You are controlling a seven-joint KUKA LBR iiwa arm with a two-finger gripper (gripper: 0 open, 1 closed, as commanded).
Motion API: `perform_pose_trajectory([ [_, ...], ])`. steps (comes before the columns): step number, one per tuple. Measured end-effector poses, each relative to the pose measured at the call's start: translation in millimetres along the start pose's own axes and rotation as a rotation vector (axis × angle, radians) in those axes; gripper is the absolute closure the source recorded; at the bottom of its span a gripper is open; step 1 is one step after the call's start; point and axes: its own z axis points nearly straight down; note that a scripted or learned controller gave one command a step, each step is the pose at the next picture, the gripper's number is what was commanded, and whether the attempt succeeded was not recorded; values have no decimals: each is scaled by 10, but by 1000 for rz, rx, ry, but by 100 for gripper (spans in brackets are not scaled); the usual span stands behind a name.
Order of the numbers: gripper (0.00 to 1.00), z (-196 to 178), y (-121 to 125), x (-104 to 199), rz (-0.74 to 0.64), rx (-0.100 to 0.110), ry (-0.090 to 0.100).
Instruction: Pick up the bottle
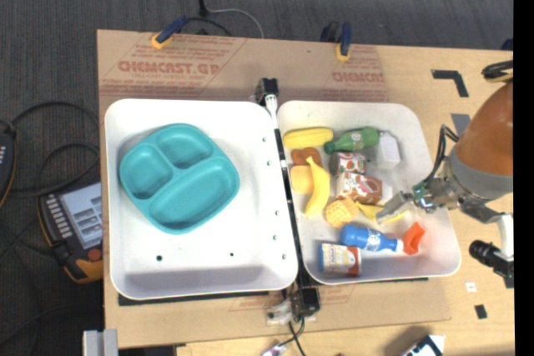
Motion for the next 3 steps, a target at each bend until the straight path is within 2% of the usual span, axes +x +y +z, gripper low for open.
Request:
perform_pose_trajectory([
  [1,0,327,-89,3,-216,-10,13],
  [2,0,-1086,-33,-93,-440,-7,-6],
  [3,0,75,-79,670,-427,-1,-1],
])
